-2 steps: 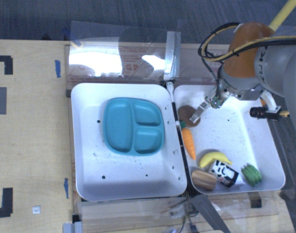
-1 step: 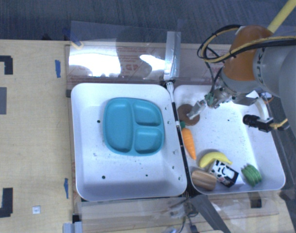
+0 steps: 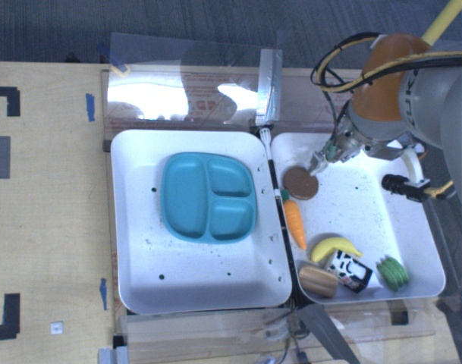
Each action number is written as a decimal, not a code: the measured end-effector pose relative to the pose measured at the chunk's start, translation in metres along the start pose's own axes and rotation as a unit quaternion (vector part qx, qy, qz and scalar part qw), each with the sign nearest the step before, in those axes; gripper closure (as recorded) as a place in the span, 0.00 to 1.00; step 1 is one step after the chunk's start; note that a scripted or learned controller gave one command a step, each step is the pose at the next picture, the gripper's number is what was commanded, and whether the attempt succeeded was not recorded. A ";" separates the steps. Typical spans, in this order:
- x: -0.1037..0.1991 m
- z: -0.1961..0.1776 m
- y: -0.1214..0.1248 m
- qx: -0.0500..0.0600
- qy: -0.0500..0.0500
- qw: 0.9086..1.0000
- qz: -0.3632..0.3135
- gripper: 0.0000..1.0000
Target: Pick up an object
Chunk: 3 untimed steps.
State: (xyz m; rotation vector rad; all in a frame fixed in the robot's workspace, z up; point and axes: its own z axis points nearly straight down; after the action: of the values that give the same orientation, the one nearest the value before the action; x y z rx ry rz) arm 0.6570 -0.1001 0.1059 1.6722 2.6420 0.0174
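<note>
Blue divided tray (image 3: 209, 197) parked in the left bin (image 3: 132, 226), nothing doing there. Over in the right bin (image 3: 413, 226): brown round disc (image 3: 300, 183) up near the divider, just down-left of the gripper (image 3: 327, 158), practically touching the tip. Can't tell the claw's state. Carrot (image 3: 293, 224) right below, long axis running top to bottom; banana (image 3: 334, 247) further down.

The arm (image 3: 435, 105) runs off the right edge, and the black-and-white item (image 3: 348, 270) is too small to identify.
</note>
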 end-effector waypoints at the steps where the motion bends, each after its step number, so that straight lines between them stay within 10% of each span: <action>1: 0.000 0.002 -0.001 0.001 0.001 1.000 0.000 0.00; 2: 0.022 -0.082 0.023 0.005 0.000 0.993 0.116 0.00; 3: 0.030 -0.079 0.028 0.008 0.002 0.999 0.045 0.00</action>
State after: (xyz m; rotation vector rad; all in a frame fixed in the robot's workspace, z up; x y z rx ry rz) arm 0.6675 -0.0609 0.1856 1.7969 2.5738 0.0015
